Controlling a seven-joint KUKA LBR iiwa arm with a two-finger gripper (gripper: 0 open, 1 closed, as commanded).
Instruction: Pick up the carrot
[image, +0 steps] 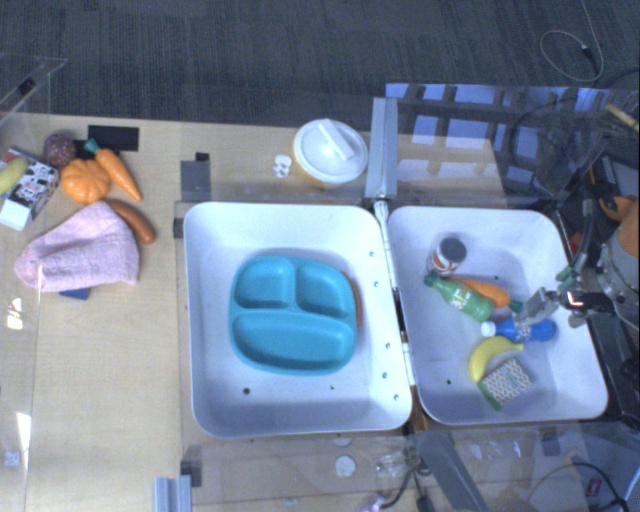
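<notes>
Pale wooden bench, dark carpet behind it, two white bins side by side. Left bin (200, 300) holds a blue divided plate (293, 314). Right bin (575, 395) holds the clutter.

My pincer (556, 297) sits at the right bin's right edge, low over the wall; whether it is open or closed, I cannot tell from this angle. Nothing shows between it.

Carrot (487, 292): orange, lying in the right bin, pressed along the green bottle (455, 296), near the small can (448, 254). Blue bottle (522, 329) just below it, banana (490, 354) and patterned packet (507, 381) further down.

Risks, as I judge them:
- Bottle touches the carrot; closing there could catch both, or squeeze the carrot out sideways.
- Blue bottle lies between me and the carrot; a low approach could knock it.
- Tapered, smooth shape may slip.

Writing: none readable on can, bottles or packet; too small.
</notes>
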